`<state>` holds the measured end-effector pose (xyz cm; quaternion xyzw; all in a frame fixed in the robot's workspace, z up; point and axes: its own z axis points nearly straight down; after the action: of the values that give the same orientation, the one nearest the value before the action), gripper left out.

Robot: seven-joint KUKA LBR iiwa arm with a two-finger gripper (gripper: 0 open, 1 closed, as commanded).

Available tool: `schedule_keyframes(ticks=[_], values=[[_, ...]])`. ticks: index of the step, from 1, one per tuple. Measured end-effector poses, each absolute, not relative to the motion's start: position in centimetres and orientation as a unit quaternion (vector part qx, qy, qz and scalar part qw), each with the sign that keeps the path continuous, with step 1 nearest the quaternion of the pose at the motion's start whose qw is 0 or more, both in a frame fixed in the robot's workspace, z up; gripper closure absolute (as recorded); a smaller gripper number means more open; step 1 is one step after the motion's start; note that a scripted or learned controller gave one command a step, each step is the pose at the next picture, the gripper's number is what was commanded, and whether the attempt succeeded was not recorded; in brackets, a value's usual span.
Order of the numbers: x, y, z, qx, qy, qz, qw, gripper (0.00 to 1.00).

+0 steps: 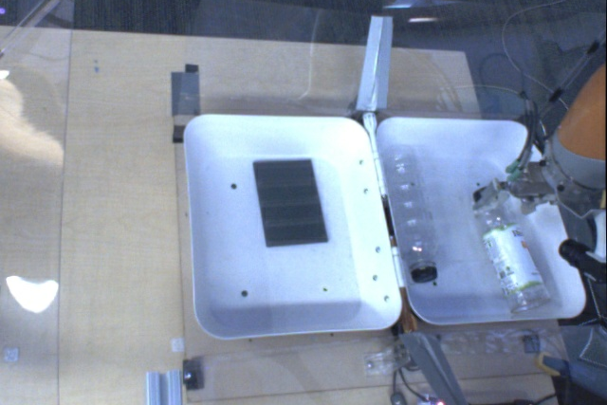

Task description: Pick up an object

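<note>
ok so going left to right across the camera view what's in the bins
dark grey pad in the left bin → clear tube with a black cap along the right bin's left side → clear plastic bottle → the arm's tool just above the bottle's top end, reaching in from the right

My bench (pixel 114 232) is pale wood, and two shallow white bins sit on it side by side, rims touching — the left bin (pixel 218 299) toward nine o'clock, the right bin (pixel 455 133) toward three. A small black bracket (pixel 185 95) lies at the left bin's eleven o'clock corner.
</note>
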<state>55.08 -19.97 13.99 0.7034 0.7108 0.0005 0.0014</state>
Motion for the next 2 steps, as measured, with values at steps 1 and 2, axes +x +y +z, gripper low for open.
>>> schedule_keyframes(ticks=[1,2], values=[[52.8,-20.1,13.7,0.581,0.814,0.0011,0.002,0.00],[53.1,-20.7,9.1,0.551,0.835,0.0023,0.008,0.00]])
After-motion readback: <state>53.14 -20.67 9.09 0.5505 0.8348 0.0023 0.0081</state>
